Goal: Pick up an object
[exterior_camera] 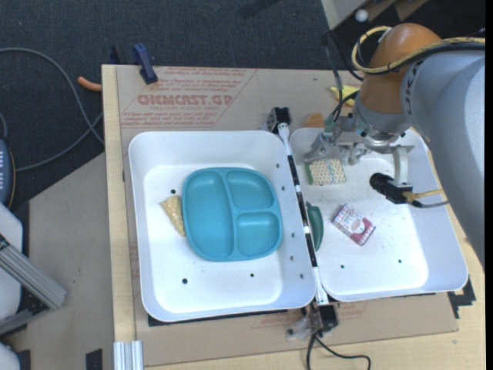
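My gripper (333, 151) hangs low over the back left corner of the right bin (400, 272), under the orange-banded wrist. Just below it and touching or nearly touching it lies a pale beige and green scrubbing pad (328, 173). A small red and white packet (353, 224) lies flat near the middle of the right bin. A dark green curved object (315, 227) rests against that bin's left wall. In the left bin (154, 160) sits a teal divided plate (231, 212), with a tan textured piece (173, 210) poking out from under its left edge.
The wall between the two bins (296, 199) runs just left of the gripper. The grey arm covers the right bin's back right corner. A brown cardboard sheet (185, 99) lies behind the bins, with a blue clip (144, 62) at its far edge.
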You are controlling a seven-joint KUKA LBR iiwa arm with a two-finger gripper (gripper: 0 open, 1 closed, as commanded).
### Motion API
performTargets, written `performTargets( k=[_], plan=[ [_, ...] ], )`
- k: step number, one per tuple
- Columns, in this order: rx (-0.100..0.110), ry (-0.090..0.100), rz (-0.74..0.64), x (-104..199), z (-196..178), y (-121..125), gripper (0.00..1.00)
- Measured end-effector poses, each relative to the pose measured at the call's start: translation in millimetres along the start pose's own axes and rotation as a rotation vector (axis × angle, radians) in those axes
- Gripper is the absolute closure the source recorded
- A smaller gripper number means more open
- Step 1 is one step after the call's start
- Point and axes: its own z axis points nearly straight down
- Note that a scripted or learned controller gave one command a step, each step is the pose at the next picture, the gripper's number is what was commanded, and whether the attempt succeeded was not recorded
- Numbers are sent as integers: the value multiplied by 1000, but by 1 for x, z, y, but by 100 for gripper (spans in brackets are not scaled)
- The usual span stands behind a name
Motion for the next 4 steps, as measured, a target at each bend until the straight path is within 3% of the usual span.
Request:
performTargets(
  k=[1, 2, 3, 4],
  plan=[
    [-2, 0, 1, -9, -1, -65, 0],
    [-7, -2, 3, -10, -12, -63, 100],
    [-7, -2, 2, -10, -11, -63, 0],
    [6, 0, 0, -7, -13, -2, 0]
  ],
)
